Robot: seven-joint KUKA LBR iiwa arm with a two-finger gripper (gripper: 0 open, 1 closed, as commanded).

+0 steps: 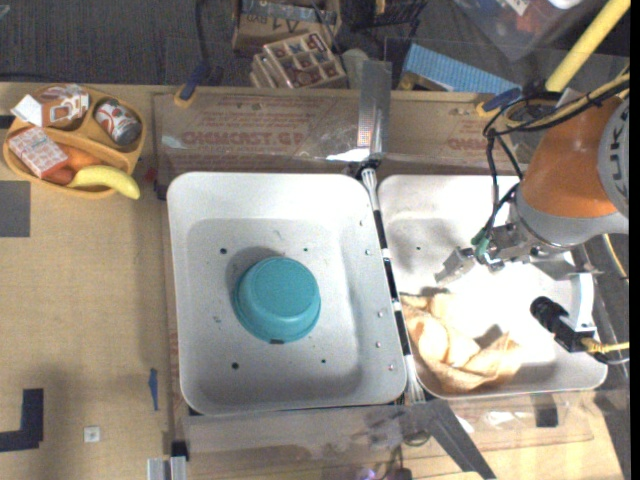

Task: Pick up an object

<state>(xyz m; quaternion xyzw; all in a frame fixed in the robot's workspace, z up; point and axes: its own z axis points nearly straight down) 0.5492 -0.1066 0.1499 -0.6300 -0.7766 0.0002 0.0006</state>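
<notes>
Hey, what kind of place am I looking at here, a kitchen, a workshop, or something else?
Most likely a robotics lab or test bench, not a kitchen. A robot arm reaches over two shallow white bins, one holding a teal bowl, and loose cables and stacked boxes clutter the floor behind the bench.

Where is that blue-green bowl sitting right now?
The teal bowl sits upside down near the middle of the left bin, apart from the gripper, which is over the right bin.
</notes>
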